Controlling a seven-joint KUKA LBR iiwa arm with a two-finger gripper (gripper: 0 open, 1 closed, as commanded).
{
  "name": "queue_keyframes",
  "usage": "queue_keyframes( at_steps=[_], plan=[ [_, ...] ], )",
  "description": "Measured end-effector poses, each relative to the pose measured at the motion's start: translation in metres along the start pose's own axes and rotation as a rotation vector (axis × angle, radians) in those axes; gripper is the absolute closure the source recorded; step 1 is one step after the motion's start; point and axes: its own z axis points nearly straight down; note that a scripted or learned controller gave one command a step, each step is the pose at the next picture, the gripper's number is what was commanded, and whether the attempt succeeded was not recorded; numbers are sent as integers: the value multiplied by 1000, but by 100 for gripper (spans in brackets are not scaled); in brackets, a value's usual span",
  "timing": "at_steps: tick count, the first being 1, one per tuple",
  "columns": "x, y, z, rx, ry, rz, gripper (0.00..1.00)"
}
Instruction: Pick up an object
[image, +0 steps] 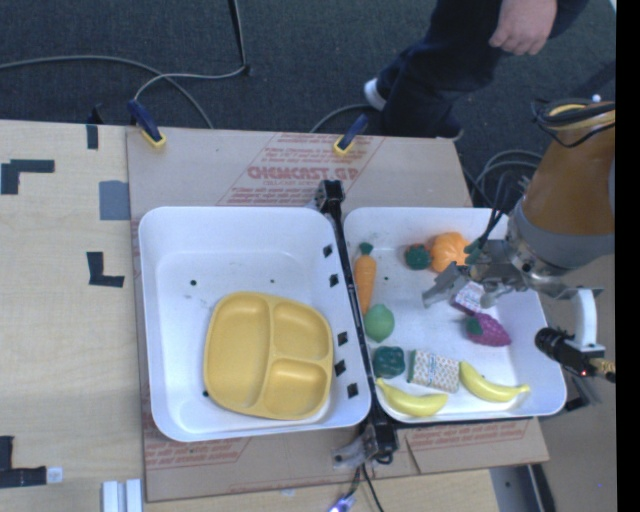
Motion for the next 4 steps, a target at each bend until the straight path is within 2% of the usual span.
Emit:
queue_keyframes(
  at_steps=[1, 2, 3, 4],
  plan=[
    [-38, 72, 28, 0, 0, 0, 0],
    [-80, 151, 103, 3, -1, 1, 0],
    [-57, 154, 158, -4, -3, 0, 0],
    [-57, 152, 149, 4, -3, -2, 100]
  ],
)
